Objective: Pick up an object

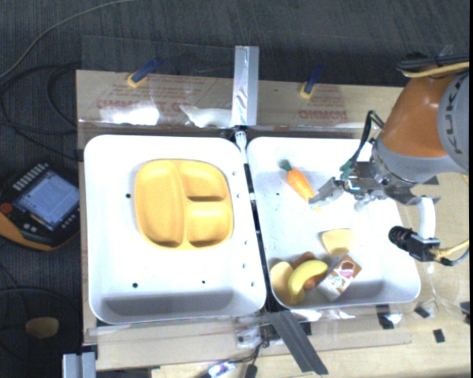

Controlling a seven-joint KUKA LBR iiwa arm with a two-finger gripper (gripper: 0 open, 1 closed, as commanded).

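At the far left, off the surface (94,81), a handheld pendant (33,205) with an orange rim lies on the dark floor. The left bin (110,290) holds a yellow divided tray (184,203), lying flat near its centre. A metal strip (245,85) stands at the far edge, in line with the seam between the bins, with a blue clip (144,72) to its left and another clip (310,83) to its right. In the right bin (378,290), a small carrot (299,183) lies toward the far left part, just left of the claw (340,191). The claw hangs low over the bin's middle, and nothing can be seen between its fingers; whether they are spread or closed I cannot tell. Nearer, a pale yellow wedge (337,239) sits alone, apart from the claw. In the near left corner a banana (307,274) lies against a brown item (303,260) and a small carton (340,277), all crowded together. The arm (426,128) enters from the right.
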